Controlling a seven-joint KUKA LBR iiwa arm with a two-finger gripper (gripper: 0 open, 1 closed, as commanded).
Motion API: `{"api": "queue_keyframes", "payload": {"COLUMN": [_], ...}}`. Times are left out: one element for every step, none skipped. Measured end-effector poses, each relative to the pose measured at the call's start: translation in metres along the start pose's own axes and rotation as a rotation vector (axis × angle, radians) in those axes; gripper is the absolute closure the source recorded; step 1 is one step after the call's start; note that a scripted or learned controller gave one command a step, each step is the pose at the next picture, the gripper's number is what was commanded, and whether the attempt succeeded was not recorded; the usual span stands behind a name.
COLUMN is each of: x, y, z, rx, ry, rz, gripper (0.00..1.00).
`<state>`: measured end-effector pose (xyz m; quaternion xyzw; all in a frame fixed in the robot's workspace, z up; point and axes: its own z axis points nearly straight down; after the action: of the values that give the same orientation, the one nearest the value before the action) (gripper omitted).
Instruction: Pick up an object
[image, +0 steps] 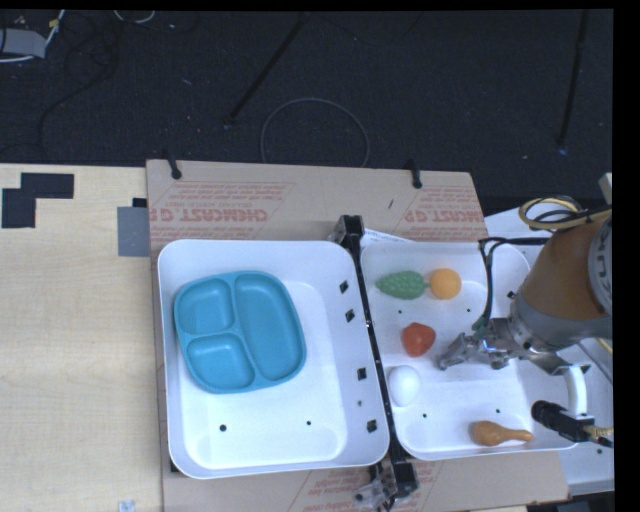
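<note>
The left shallow white bin (325, 420) holds a blue three-compartment plastic tray (240, 330). In the right shallow white bin (440, 425), the metal two-finger gripper (462, 352), whose opening I cannot tell, hovers just beside a red rounded toy (418, 339), open floor below.

This is a robotics lab bench, not a home or kitchen. Two shallow white bins (255, 450) sit side by side on a sheet of printed cardboard (300, 205), which lies on a pale wood-look bench top (70, 350). Behind the cardboard, loose cables (315, 125) trail over dark carpet-like flooring (450, 80) (typical test-rig clutter), and black tape marks (35, 195) sit left of it.
</note>
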<state>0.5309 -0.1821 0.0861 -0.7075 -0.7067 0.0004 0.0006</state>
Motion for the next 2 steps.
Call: {"api": "queue_keyframes", "payload": {"x": [-0.001,-0.001], "y": [0.000,0.012], "z": [-0.013,-0.067], "rx": [-0.001,-0.005], "ry": [0.000,-0.001], "rz": [0.003,-0.003], "gripper": [1.00,1.00]}}
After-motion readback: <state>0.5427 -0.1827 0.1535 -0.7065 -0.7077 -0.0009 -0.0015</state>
